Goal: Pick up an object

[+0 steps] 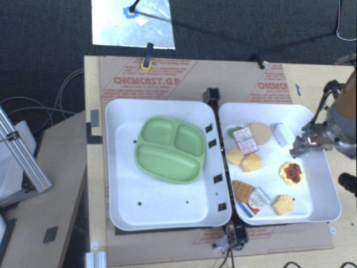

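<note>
Over the right-hand bin [321, 200], the gripper [297, 149] hangs low at the right side, just above the little red-and-yellow food piece [292, 173].

And the fingers look close together with nothing visible between them, though at this size I cannot tell for sure how far apart they stand. Taking the red-and-yellow piece as the mark: a small white wrapped item [280, 133] lies up and to the left of it, near the fingers; a round tan biscuit [259, 132] and a red-printed packet [245, 140] sit farther left; two yellow blocks [246, 160] lie left of it; a waffle-like piece [243, 190], a red, white and blue packet [256, 200] and a yellow cracker [283, 204] lie below it. Well to the left, a green divided plate [170, 148] rests in the left-hand bin [125, 205] on the counter [187, 80].
</note>
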Controlling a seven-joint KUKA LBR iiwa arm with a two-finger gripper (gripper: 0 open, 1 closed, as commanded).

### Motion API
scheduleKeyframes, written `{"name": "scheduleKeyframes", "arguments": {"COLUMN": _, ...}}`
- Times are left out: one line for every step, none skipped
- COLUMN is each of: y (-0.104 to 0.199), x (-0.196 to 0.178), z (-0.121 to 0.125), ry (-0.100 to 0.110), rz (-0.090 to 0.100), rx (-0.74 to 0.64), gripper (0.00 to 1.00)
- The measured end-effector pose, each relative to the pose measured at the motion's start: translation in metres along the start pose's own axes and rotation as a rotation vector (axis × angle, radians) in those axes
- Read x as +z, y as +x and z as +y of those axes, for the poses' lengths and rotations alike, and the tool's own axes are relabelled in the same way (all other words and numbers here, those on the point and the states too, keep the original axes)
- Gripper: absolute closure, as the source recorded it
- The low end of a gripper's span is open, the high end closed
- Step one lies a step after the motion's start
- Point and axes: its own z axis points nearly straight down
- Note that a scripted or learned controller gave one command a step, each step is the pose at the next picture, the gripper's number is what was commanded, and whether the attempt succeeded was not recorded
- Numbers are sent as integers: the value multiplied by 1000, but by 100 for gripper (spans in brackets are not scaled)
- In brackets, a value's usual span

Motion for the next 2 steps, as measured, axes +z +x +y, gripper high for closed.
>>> {"name": "scheduleKeyframes", "arguments": {"y": 43, "x": -10, "z": 33, "ry": 0, "rz": 2, "rx": -5, "gripper": 100}}
{"name": "scheduleKeyframes", "arguments": {"y": 89, "x": 7, "z": 58, "ry": 2, "rz": 3, "rx": -5, "gripper": 100}}
